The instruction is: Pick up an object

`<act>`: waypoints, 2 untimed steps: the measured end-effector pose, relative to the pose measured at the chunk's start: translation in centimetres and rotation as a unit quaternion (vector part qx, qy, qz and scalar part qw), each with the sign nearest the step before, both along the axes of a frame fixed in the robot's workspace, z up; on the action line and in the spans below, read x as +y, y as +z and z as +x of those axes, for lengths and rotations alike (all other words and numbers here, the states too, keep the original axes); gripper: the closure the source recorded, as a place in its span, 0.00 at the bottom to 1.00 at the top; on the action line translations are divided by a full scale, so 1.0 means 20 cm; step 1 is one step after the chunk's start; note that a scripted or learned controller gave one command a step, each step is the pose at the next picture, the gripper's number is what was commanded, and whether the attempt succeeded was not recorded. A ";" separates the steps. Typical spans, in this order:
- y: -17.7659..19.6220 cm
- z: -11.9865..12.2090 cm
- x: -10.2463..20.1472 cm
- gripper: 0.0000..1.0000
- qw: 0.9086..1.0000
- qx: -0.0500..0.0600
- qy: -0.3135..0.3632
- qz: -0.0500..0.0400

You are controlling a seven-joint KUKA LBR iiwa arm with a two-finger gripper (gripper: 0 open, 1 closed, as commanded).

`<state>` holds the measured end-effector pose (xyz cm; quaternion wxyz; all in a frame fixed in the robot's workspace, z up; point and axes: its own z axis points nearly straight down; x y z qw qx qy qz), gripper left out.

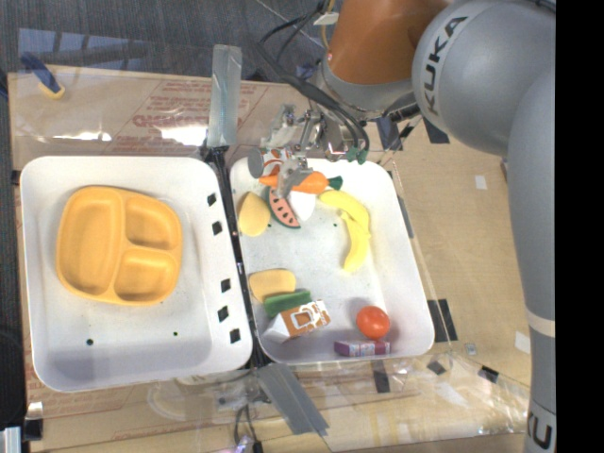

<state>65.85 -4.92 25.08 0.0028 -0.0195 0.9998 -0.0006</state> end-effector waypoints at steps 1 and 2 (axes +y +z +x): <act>0.05 0.01 0.00 1.00 1.000 -0.002 0.002 0.000; 0.11 0.01 0.00 1.00 1.000 -0.005 0.003 -0.001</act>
